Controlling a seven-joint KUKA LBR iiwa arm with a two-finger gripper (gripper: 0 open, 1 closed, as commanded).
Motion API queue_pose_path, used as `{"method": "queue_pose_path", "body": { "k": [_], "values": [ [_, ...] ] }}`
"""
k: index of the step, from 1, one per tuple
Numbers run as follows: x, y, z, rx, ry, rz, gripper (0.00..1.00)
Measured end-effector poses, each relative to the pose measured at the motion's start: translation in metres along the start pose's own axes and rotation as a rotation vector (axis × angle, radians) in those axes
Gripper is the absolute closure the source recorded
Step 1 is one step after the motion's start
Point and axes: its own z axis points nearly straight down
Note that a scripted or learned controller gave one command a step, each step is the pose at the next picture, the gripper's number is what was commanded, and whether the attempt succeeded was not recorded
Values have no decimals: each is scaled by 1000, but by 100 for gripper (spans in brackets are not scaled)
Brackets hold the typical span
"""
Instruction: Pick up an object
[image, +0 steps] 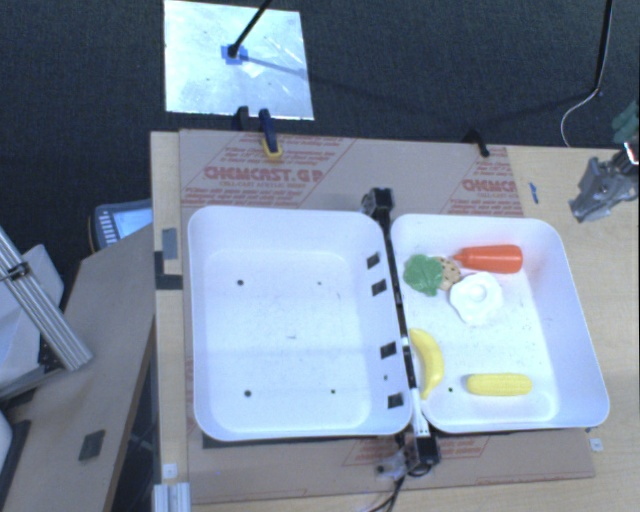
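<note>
Two white bins sit side by side on the table. The right bin (575, 300) holds all the objects: an orange carrot (490, 258) near its upper edge, a green leafy piece (425, 273) to the carrot's lower left, a white fried egg (476, 297) just below them, a yellow banana (428, 360) against the bin's left wall, and a yellow corn cob (499, 384) toward the lower edge. The gripper (600, 192) hangs at the frame's right edge — outside the bins, well apart from the objects; whether it is open or closed, I cannot tell. The left bin (285, 320) lies mid-frame.
</note>
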Motion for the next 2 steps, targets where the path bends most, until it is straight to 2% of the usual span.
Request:
{"method": "queue_pose_path", "body": {
  "k": [2],
  "values": [
    [0, 1, -22, -7, 0, -9, 100]
  ]
}}
